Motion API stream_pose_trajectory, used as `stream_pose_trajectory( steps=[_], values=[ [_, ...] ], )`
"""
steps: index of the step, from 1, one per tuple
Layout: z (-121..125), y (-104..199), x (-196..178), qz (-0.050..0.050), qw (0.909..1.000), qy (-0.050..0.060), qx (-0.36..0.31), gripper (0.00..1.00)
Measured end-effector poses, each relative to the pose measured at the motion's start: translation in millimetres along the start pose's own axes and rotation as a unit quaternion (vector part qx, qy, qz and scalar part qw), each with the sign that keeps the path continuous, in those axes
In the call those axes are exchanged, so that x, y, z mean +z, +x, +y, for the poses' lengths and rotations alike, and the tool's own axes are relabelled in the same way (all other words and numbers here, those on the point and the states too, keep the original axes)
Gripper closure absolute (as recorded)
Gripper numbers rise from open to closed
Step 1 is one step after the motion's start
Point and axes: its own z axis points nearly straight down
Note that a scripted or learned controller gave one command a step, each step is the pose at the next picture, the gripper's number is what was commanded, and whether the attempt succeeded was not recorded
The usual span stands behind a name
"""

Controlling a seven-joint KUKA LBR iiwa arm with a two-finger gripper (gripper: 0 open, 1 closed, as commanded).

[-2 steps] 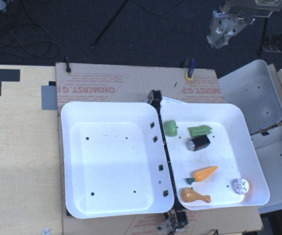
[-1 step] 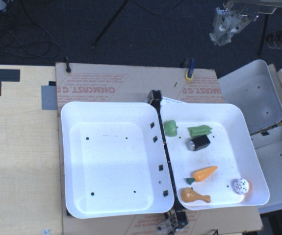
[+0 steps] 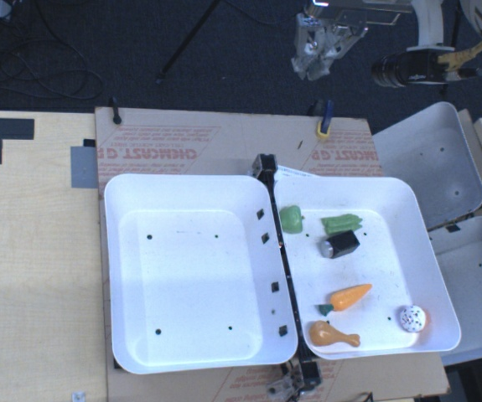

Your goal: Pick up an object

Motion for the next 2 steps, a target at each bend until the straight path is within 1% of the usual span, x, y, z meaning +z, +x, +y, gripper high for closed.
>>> stream_pose_trajectory(
  steps=[2],
  values=[
    [0.2,-1.9,-19.4,-0.001,1.0000,0.003,0.000,1.00]
  ],
)
